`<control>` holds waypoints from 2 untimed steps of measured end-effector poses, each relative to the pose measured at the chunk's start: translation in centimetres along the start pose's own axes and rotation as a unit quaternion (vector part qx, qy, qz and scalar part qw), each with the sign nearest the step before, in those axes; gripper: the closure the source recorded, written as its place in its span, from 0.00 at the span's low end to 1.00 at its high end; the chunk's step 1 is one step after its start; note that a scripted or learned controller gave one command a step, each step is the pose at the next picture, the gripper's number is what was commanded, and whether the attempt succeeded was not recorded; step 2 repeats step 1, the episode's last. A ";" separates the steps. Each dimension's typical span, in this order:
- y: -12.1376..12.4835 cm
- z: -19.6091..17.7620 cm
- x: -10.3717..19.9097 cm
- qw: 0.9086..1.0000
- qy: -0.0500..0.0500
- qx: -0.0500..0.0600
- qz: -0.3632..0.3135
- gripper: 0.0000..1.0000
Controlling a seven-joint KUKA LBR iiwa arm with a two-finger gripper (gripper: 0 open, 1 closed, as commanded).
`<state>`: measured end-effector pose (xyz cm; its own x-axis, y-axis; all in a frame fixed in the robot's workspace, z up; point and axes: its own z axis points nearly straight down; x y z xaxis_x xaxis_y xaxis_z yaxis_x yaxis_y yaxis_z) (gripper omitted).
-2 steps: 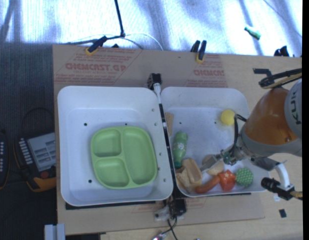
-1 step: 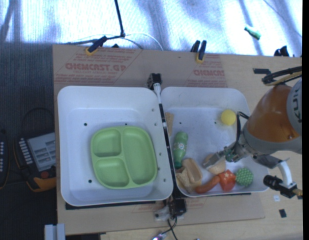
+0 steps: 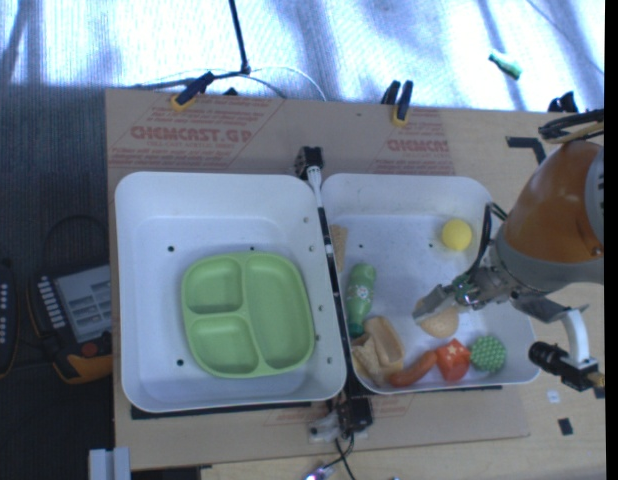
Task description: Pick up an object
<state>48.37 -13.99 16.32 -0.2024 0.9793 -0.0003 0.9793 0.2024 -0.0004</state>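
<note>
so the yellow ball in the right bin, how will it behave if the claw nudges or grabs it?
The yellow ball looks round and smooth, so a nudge would probably send it rolling across the right bin's flat floor. It sits apart from the other items, so nothing would stop it early. Two fingers may squeeze it out sideways unless centred.

You face a tan tabletop (image 3: 189, 133) printed with red lettering. Two white bins, left bin (image 3: 139, 268) and right bin (image 3: 409, 193), sit on it touching.
</note>
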 end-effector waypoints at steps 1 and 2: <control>1.8 -2.6 4.4 0.994 0.000 0.000 0.106 1.00; 1.8 -2.6 4.4 0.994 0.000 0.000 0.106 1.00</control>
